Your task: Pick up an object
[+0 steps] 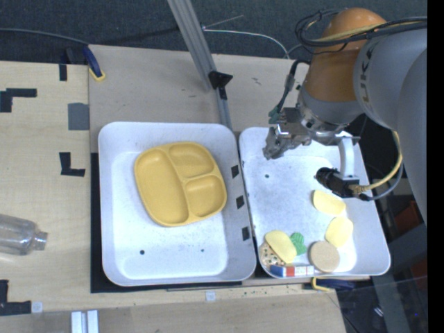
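Hovering over the far, bare end of the right bin (258, 186), the end effector (276, 144) sits well apart from anything it could take; whether it is open, closed or gripping something, I cannot tell, since it shows as a dark, blurred cluster below the wrist; nothing can be made out in it.

The candidates for the pick lie at the near end of that same bin: 2 pale yellow pieces (329, 202) and (339, 230) along its right side, a round tan piece (324, 256) in the near corner, a yellow piece (281, 245) on a patterned item, a small green thing (297, 241) between them, and a thin red-and-blue strip (291, 271) against the near wall; they crowd together, some touching, likely because they were dropped there, not arranged.

The left bin (111, 186) carries 1 yellow divided tray (180, 182), lying flat and tilted in plan, alone with room around it.

On the bench (41, 179), left of the bins, a clear bottle (19, 236) lies on its side.

My judgement: the task is at its start; the arm must travel toward the near cluster, where the closeness of the pieces could spoil a clean grasp.
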You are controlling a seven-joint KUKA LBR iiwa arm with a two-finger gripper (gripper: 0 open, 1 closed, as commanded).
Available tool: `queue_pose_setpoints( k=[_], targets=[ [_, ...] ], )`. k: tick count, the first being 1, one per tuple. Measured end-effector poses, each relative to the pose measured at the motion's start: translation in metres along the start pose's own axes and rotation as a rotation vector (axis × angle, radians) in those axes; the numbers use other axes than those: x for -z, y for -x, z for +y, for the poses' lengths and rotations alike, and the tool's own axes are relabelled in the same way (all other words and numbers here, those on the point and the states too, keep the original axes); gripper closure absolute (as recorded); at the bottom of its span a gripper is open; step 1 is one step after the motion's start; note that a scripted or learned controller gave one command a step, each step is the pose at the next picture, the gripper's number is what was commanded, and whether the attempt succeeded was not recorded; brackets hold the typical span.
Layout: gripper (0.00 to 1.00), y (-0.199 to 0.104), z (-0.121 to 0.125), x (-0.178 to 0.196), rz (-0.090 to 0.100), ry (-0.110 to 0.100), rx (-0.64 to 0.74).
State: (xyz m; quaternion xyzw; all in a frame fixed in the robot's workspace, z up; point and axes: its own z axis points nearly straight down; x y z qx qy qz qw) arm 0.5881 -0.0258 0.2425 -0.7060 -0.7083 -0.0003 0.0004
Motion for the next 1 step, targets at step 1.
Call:
queue_pose_setpoints(
  k=[1],
  targets=[
    [1.0, -0.0295, -0.028, 0.0215, 0.001, -0.001, 0.001]
  ],
)
